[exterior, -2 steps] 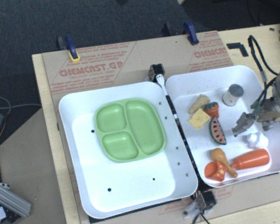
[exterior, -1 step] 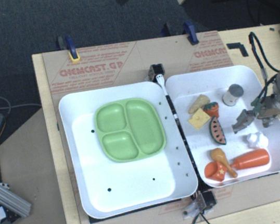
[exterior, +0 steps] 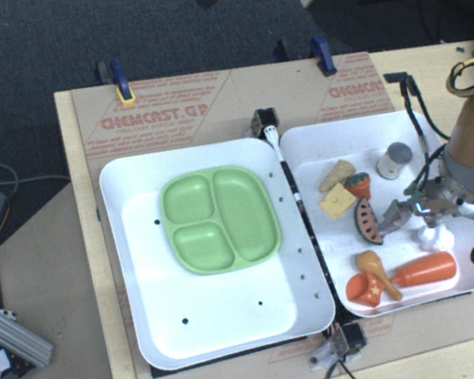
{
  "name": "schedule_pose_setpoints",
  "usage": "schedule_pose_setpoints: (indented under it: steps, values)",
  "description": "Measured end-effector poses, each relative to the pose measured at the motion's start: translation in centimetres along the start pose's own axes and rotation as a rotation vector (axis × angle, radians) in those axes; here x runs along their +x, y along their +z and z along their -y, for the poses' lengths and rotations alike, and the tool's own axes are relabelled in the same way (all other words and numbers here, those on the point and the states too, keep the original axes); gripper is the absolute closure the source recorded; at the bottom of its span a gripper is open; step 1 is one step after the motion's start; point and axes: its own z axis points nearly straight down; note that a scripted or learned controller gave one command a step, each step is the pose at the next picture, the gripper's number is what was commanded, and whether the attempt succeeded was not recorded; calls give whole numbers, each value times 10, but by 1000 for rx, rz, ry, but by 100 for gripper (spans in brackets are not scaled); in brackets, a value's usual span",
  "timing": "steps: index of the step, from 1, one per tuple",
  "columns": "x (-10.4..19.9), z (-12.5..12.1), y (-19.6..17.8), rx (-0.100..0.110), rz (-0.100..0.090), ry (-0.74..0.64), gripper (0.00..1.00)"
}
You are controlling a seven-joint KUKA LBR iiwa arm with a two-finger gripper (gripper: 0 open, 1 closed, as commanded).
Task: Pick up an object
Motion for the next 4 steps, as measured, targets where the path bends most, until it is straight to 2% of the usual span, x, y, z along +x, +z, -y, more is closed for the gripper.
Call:
schedule_pose_setpoints:
  steps: [1,2,3,4]
  values:
    - [1,1,53,2,-1,0,0]
    - [0,0,40,-4,2,2,100]
    - [-7,-7,-8,-10,5,0,100]
    - [1,-15,-61,-11,5,-2,100]
